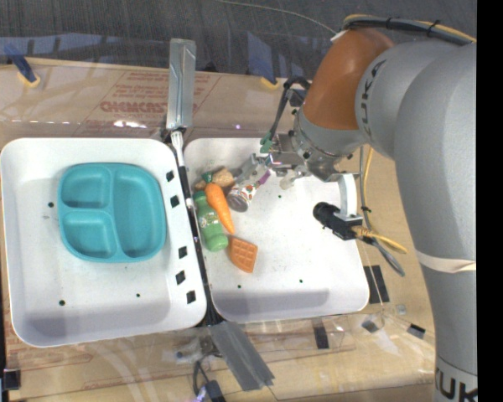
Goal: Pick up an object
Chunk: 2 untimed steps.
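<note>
Gripper (253, 167), grip state unclear, hovers just above the toy carrot (220, 208); crowded neighbouring toys could deflect a grasp.

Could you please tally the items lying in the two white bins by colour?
Teal: 1, the divided plate in the left bin.
Orange: 2, the carrot and the waffle piece in the right bin.
Green: 1, the bottle-like item.
Tan: 1, a small piece.
Unclear colour: 1, a small item by the carrot.
Total: 6
</note>
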Motion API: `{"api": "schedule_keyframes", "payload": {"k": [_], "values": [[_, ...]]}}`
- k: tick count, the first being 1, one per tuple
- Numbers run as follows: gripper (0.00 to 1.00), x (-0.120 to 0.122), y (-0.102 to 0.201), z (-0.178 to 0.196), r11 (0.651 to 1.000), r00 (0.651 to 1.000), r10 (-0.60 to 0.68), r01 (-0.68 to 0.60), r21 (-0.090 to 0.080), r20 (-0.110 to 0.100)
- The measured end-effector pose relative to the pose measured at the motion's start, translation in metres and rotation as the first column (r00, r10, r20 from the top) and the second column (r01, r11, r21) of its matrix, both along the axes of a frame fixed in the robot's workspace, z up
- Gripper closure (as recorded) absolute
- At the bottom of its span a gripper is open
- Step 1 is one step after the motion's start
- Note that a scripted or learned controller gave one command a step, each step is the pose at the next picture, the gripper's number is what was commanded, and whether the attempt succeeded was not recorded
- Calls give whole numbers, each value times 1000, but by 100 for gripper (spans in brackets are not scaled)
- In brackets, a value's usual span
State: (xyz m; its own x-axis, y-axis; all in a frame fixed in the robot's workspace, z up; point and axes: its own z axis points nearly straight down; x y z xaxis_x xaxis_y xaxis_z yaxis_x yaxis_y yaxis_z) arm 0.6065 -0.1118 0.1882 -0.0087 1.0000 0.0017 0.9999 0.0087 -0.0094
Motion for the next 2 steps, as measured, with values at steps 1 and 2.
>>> {"api": "schedule_keyframes", "payload": {"k": [1,2], "values": [[0,11,19,-83,995,995,-97,97,-1,12],[100,8,20,-75,996,996,-94,94,2,-4]]}}
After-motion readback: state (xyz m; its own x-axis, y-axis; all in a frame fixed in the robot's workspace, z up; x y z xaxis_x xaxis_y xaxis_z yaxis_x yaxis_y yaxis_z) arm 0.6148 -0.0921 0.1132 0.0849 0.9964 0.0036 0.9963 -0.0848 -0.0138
